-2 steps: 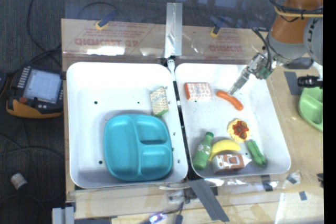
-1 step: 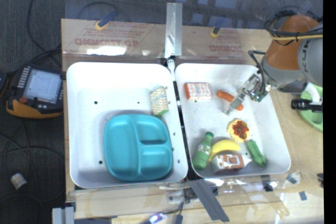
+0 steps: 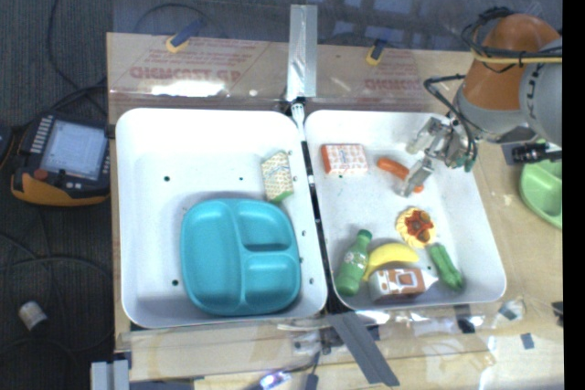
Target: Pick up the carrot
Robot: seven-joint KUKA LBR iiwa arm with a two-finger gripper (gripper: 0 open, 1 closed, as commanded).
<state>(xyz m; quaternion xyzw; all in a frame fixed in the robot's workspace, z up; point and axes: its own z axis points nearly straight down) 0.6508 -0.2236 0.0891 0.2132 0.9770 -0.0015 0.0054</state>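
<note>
Carrot (image 3: 394, 167): lies loose on the right bin (image 3: 489, 233) floor, toward 12 o'clock, right of the snack box (image 3: 345, 159) | Gripper (image 3: 422, 171): fingers spread, pinching nothing, poised just at the carrot's 3 o'clock, seemingly to straddle it | Grasp: not yet made

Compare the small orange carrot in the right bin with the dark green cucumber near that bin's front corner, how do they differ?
The small orange carrot is orange, while the dark green cucumber is green. The carrot looks shorter and thinner than the cucumber. The carrot lies in the back half of the right white bin, close to the gripper; the cucumber lies toward the front, beside the yellow banana. Both are elongated and lie flat on the bin floor.
</note>
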